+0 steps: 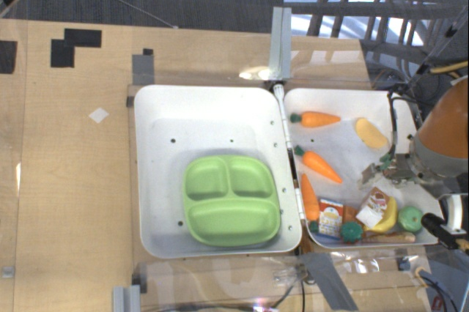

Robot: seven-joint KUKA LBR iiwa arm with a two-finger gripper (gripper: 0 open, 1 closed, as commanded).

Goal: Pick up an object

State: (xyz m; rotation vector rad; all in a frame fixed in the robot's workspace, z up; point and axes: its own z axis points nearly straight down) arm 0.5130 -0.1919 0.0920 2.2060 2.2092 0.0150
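The right bin [344, 99] holds three orange carrots: one at the back [317, 119], one in the middle [321, 165] and one along the left wall [309, 198]. A yellow lemon-like piece [371, 133] lies at the back right. Along the front are a small juice box [330, 217], a teal round piece [352, 231], a red and white packet [373, 206], a banana [388, 217] and a green apple [411, 218]. My gripper [384, 172] hangs low over the bin's right side, just behind the packet. It looks open with nothing between its fingers.
The left bin [157, 120] holds a green divided plate [231, 198] towards its front. The arm's orange band [443, 129] and grey wrist cover the right bin's right wall. A metal post [281, 47] stands behind the divider between the bins.
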